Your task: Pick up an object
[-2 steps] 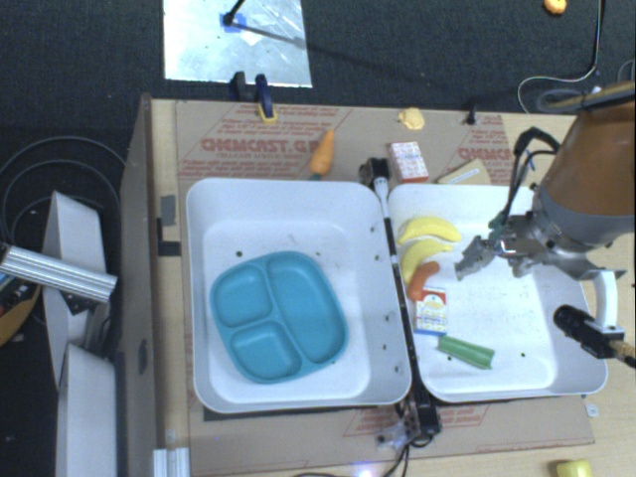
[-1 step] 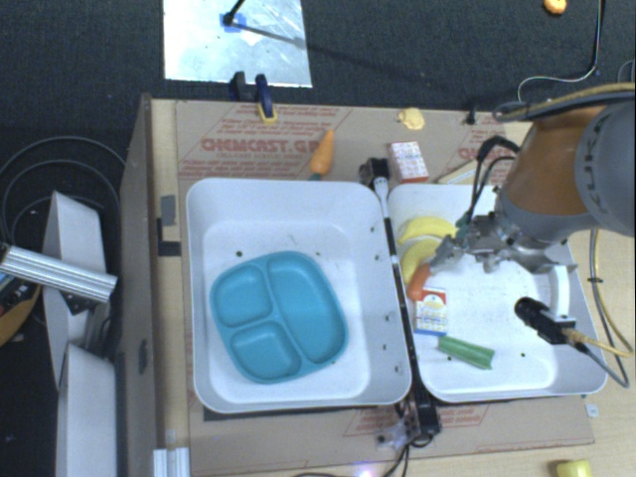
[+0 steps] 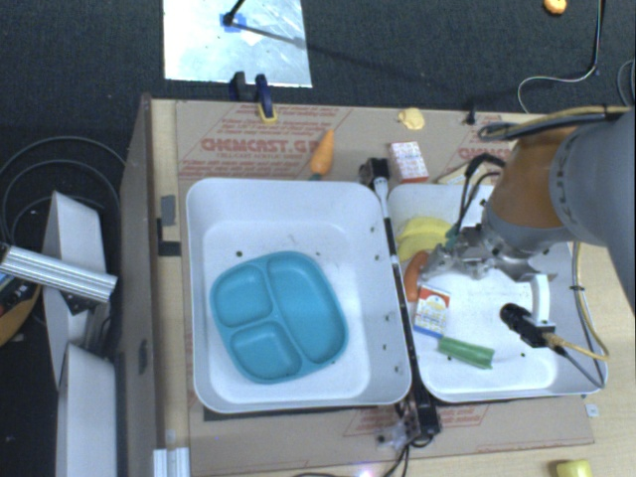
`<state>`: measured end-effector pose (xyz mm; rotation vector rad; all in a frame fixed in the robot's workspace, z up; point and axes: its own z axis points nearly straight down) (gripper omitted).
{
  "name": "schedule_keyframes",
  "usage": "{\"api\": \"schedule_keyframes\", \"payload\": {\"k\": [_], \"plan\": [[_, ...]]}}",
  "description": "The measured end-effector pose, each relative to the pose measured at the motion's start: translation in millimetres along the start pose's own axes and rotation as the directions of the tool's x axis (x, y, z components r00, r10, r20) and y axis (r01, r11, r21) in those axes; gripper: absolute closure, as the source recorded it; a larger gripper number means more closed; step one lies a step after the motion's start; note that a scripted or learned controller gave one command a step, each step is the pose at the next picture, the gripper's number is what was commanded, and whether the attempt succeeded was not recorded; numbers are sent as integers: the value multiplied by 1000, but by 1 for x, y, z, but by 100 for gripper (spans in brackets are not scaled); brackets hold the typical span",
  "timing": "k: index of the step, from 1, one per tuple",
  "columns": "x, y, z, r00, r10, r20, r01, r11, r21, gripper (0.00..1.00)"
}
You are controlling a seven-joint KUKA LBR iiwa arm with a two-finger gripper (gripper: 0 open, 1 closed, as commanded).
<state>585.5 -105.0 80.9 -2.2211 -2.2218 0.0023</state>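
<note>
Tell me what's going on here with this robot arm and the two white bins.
The grey arm reaches in from the right and its gripper is down in the right bin, beside a yellow object, an orange one, a small printed box and a green stick. Nothing is visibly held. The left bin holds a blue divided plate.

The arm [image 3: 556,192] hides the right bin's [image 3: 497,381] far corner — fingertips indistinct.

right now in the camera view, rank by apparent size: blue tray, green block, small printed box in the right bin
1. blue tray, by far the largest
2. small printed box
3. green block
The last two look close, so their order is unsure.
</note>
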Motion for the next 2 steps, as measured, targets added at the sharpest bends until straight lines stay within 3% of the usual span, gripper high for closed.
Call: {"api": "schedule_keyframes", "payload": {"k": [1, 2], "plan": [[-10, 79, -1, 1000, -14, -6, 14, 999, 37, 0], [-10, 77, -10, 1000, -9, -5, 9, 1000, 30, 100]]}}
